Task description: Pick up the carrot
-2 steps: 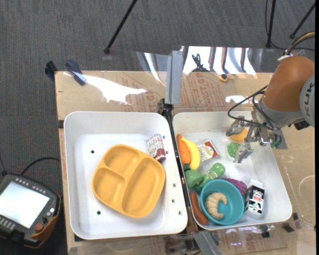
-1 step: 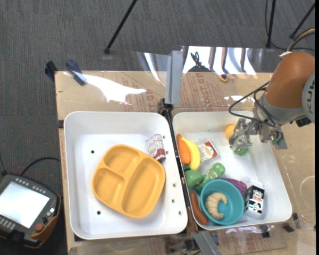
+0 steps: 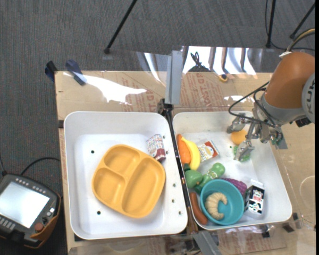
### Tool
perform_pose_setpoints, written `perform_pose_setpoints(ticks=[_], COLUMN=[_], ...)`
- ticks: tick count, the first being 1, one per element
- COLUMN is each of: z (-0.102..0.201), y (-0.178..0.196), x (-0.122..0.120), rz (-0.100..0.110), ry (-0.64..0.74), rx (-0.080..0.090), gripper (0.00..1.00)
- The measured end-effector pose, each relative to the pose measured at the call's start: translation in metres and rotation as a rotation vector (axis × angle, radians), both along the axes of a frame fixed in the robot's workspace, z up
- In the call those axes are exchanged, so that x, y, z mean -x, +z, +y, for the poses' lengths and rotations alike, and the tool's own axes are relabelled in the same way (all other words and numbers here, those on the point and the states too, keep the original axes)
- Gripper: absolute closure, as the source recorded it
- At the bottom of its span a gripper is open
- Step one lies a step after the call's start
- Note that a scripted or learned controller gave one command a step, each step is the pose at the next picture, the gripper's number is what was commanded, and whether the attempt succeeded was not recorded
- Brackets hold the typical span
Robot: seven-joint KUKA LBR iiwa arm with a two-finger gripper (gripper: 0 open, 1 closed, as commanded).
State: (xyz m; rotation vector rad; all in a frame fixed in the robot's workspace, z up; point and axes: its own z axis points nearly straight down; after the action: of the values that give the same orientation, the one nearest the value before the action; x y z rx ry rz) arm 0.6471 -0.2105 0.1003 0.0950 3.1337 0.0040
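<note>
The carrot (image 3: 183, 150) is an orange stick lying along the left wall of the right bin (image 3: 280, 187), pressed against a yellow banana (image 3: 192, 153). My gripper (image 3: 240, 139) hangs low over the back right part of that bin, roughly a hundred pixels to the right of the carrot. It is open, its fingers (image 3: 244, 151) spread on either side of a small orange fruit (image 3: 237, 137) that rests on the bin floor. Nothing of the carrot is touched by the gripper.
Around the carrot lie a snack packet (image 3: 207, 150), a green pepper (image 3: 194, 177), a green pear-like toy (image 3: 215, 170), a sausage (image 3: 198, 208), a teal bowl (image 3: 231, 212) holding a croissant, an eggplant (image 3: 237, 184) and a carton (image 3: 255, 198). The left bin (image 3: 80, 137) holds a yellow divided plate (image 3: 128, 180) and a small can (image 3: 156, 145).
</note>
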Motion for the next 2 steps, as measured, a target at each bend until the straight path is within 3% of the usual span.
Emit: perform_pose_setpoints(ticks=[1, 2], z=[0.001, -0.003], y=[0.012, 0.124], x=[-0.002, 0.055], rz=[-0.006, -0.012], ry=[0.002, 0.091], rx=[0.0, 0.009], gripper=[1.0, 1.0])
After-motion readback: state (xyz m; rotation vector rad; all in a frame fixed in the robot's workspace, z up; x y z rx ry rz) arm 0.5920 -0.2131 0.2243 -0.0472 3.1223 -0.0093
